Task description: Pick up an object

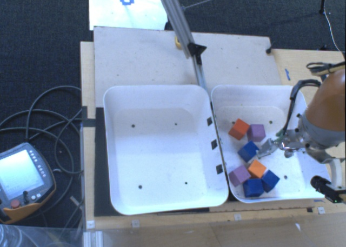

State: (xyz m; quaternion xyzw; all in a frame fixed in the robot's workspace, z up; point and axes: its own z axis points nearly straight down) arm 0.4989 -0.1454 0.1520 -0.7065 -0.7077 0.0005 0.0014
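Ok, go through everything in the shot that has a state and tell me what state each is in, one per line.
Left white plastic bin: holds no blocks.
Right white plastic bin: holds seven small blocks.
Orange cube, purple cube: lying side by side, apart from the gripper.
Blue cube: beside the gripper.
Handheld control pendant: screen lit.

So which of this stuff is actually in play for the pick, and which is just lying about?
In play:
- gripper, low in the right bin
- orange blocks, purple blocks and blue blocks there

Lying about:
- left bin
- handheld controller and loose cables on the floor
- metal pole
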